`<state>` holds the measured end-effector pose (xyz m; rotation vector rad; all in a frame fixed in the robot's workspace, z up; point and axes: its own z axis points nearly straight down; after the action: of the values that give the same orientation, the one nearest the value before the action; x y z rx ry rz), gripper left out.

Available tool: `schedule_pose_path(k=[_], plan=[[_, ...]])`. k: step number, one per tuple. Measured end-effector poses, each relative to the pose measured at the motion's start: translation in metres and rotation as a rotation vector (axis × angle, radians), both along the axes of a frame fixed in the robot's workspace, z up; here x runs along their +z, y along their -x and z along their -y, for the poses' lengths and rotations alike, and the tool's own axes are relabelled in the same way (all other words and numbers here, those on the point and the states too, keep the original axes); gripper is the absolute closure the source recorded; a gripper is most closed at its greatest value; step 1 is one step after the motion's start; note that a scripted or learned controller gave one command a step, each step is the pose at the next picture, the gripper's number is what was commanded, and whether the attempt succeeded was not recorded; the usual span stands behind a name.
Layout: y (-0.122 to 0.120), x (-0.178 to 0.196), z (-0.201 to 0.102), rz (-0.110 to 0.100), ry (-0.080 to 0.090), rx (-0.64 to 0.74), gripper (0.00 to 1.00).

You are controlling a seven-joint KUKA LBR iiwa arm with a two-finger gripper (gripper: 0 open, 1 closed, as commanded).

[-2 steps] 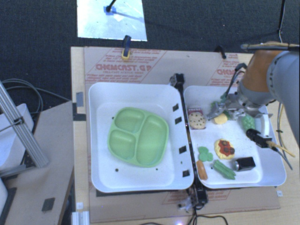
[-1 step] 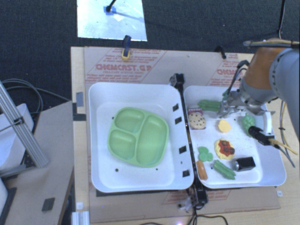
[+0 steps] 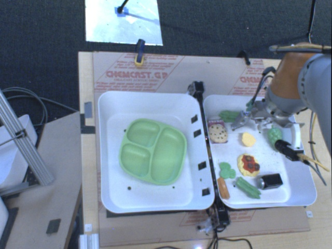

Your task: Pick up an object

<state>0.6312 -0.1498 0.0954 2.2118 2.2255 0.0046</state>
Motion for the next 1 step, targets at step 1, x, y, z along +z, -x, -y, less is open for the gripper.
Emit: schedule_pose_path(k=[1], plan=[[0.0289,-0.0121,0.0023,-0.007,-0.001,-0.006,0.0]])
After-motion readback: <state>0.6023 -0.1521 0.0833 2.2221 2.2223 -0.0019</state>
